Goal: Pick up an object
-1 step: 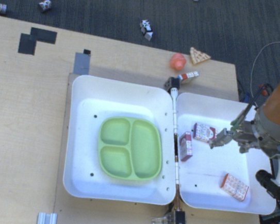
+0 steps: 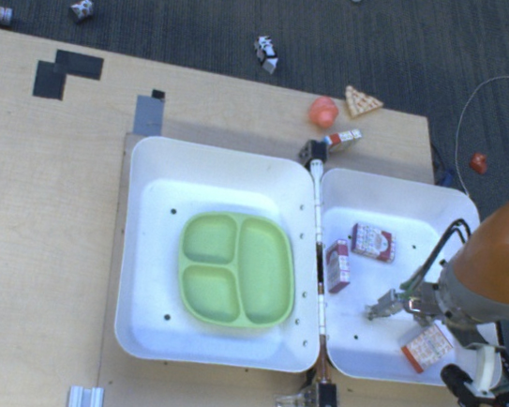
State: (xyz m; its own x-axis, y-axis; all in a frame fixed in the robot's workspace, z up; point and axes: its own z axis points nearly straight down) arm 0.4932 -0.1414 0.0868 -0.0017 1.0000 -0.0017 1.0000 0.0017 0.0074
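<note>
The pale wooden counter [image 2: 35, 212] carries two shallow white plastic bins side by side. The left white bin [image 2: 151, 230] holds a light green plastic tray [image 2: 237, 271] with three compartments, lying flat near its middle. The right white bin [image 2: 397, 200] holds three small packages. The grey arm with its orange band [image 2: 501, 263] reaches in from the right, over the right bin's right side. Its end effector [image 2: 386, 308] hangs low over the bin floor, its two thin metal fingers spread apart with nothing between them. A small white and orange carton [image 2: 427, 347] lies just beside the arm's wrist, near the bin's lower right corner. A red and white rectangular packet [image 2: 373, 242] lies in the bin's upper middle, apart from the fingers. A dark red slim box [image 2: 338, 265] lies by the bin's left wall. Beyond the bins, a small pink-red ball [image 2: 323, 111] sits on the counter's far edge.
</note>
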